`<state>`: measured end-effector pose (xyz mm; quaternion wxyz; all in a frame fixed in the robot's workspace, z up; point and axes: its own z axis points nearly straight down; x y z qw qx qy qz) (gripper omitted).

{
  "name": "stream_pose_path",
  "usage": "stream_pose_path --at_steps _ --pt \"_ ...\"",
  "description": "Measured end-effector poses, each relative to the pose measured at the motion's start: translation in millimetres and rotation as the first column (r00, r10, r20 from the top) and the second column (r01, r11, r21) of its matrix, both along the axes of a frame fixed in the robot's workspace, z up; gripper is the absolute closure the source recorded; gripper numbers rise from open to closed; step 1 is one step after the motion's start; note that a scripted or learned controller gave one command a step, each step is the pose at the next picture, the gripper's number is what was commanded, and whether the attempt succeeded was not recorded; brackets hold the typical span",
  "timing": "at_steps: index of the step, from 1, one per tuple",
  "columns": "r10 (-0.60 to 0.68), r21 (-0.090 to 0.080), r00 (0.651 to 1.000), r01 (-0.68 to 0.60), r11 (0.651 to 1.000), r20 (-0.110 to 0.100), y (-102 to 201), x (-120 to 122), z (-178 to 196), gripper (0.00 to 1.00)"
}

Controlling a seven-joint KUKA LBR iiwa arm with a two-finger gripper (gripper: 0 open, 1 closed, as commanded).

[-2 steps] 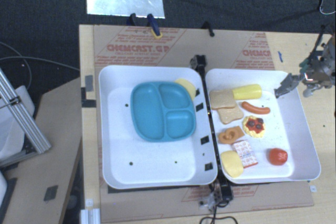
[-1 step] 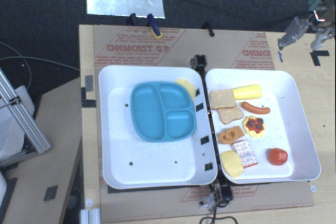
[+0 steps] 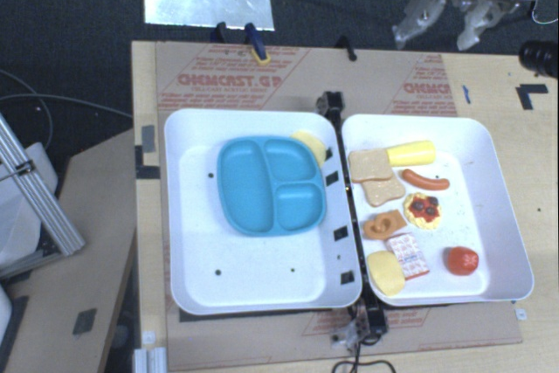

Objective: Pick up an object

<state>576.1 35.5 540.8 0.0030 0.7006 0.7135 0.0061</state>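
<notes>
Pincer (image 3: 444,24) open above bench, toy food (image 3: 410,205) in right bin (image 3: 498,188).

i count two white bins (image 3: 489,188), one blue divided plate (image 3: 269,186) in the left bin, and nine toy food pieces: eight in the right bin (two are bread slices (image 3: 374,174)), one yellow piece (image 3: 310,143) at the plate's far right corner.

Right bin (image 3: 498,188): toy foods crowd its left half; bare floor along the right wall. Left bin (image 3: 188,214): blue plate (image 3: 269,185) fills the centre, with open margins around it.
</notes>
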Motion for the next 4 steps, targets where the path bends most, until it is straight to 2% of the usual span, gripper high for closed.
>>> stream_pose_path --at_steps 1,2,3,4 --pt "-0.014 -0.005 0.999 0.014 1.000 -0.029 28 -46 -221 0.00" --pt "-0.008 -0.002 1.000 0.008 1.000 -0.016 92 -59 -253 0.00" --pt "-0.020 -0.006 1.000 0.020 1.000 -0.023 61 -86 -362 0.00" --pt "-0.017 -0.003 1.000 0.017 1.000 -0.011 81 -88 -457 0.00"
